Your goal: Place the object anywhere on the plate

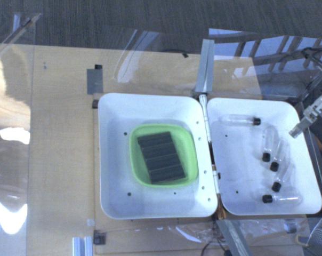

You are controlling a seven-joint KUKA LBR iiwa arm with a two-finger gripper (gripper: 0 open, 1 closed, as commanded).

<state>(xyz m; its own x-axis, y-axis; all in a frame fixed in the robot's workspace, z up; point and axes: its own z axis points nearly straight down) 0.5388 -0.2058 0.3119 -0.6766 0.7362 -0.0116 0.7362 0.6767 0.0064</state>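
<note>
Bench (54, 159), pale wood, bearing two white bins.

You have the left bin (113, 196) at the middle of the bench, and the right bin (310, 196) touching it along its right wall. A grey metal bar (205, 68) lies on the wood just behind the seam between the two, pointing away from it. A small dark grey block (95, 80) sits just behind the left bin's far left corner. A small black bracket (99, 239) sits just in front of that bin's near left corner.

Two white bins (110, 196) on wooden bench (54, 143) — perhaps glass-shielded.
</note>
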